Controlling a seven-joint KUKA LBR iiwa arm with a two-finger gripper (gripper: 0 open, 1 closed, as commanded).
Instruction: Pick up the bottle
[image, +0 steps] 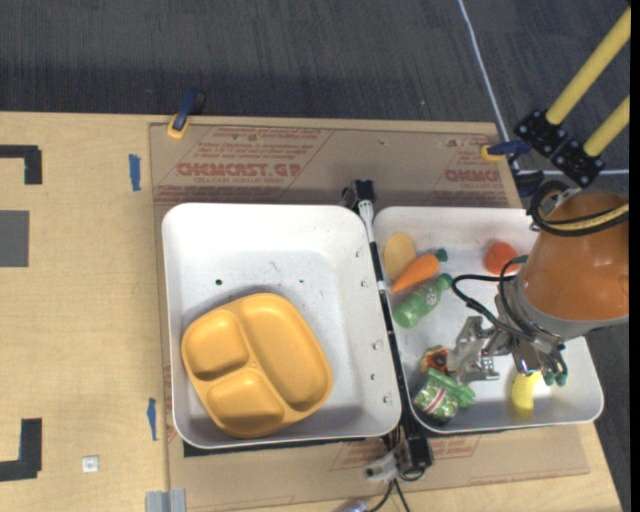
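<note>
A brown board (330, 160) with red lettering covers the middle of the frame, lying on a paler bench (70, 300). On the board sit two shallow white bins side by side. The left bin (260, 240) fills the centre of the frame and carries a yellow divided tray (255, 363) in its lower half, with three hollows. The right bin (470, 225) lies toward the right edge.

The arm (580, 265), with its broad orange band, reaches in from the right and hangs over the right bin's right half. Its gripper (483, 350) points toward the lower left, low over the bin floor; whether the claw is wide or narrow, I cannot tell, since the metal parts blur together.

In the right bin, the green bottle (421, 302) lies on its side near the left wall, tilted, just below an orange carrot (416, 271). A pale yellow rounded piece (399, 249) sits just above the carrot. A crumpled green, red and white packet (440, 392) lies at the bin's lower left, just beside the gripper. A yellow item (523, 393) rests near the lower right corner, and a red-orange piece (500, 255) shows at the upper right, partly behind the arm.
</note>
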